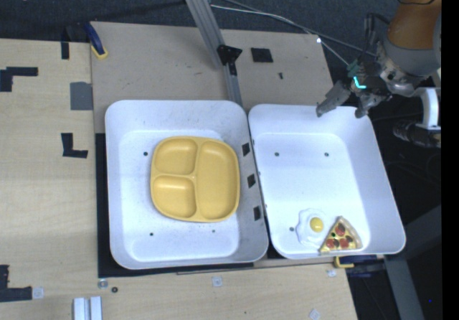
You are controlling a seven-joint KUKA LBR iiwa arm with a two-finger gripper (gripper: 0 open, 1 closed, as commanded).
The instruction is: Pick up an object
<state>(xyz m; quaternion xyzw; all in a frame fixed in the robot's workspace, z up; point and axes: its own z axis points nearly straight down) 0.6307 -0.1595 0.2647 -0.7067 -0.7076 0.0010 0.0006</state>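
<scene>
Yellow tray (194, 179) alone; fried egg (312, 227) touching pizza slice (341, 235).

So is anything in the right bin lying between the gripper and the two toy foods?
Nothing visible. The gripper hangs over the right bin's far rim; the fried egg and pizza slice sit in its near corner, bare floor between.

You'll find no readable text, labels, brands, numbers or signs anywhere on the counter (43, 168) or bins.
</scene>
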